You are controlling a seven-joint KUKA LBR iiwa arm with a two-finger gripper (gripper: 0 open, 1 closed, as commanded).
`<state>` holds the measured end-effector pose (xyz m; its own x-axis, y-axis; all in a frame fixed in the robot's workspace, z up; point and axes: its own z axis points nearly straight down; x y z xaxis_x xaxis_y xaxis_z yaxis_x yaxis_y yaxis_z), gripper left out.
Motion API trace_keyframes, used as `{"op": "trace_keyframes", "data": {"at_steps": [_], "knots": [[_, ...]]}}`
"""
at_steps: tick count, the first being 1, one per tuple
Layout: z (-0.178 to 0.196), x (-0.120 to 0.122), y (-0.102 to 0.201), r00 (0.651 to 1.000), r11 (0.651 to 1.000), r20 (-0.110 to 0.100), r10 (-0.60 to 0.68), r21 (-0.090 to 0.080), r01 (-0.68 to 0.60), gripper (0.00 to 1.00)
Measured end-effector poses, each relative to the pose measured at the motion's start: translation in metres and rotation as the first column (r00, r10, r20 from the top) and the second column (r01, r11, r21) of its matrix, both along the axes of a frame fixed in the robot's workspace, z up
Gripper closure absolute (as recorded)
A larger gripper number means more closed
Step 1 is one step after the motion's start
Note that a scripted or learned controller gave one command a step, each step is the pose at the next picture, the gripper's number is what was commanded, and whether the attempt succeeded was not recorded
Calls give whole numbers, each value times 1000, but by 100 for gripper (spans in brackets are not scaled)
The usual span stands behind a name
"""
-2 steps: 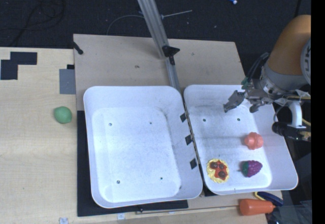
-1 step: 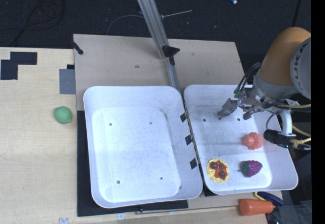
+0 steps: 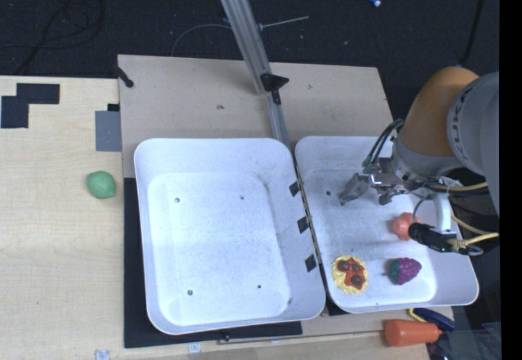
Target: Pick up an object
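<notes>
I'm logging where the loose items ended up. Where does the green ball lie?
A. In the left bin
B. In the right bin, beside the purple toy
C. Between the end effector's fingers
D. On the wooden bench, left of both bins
D: the green ball rests on the light wooden bench, outside and left of the left bin, far from the end effector over the right bin.

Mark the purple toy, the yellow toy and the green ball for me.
purple toy (image 3: 404, 270), camera view, middle of its body.
yellow toy (image 3: 351, 274), camera view, its red-spotted centre.
green ball (image 3: 102, 184), camera view, its top.
</notes>
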<state>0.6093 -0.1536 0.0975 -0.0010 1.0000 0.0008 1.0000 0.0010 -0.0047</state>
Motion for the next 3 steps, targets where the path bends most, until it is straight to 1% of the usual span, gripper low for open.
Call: {"op": "trace_keyframes", "data": {"at_steps": [1,3], "knots": [[13,1,-1,1000,1000,5,-2,-1,2,100],[106,14,-13,1000,1000,8,-2,-2,2,100]]}}
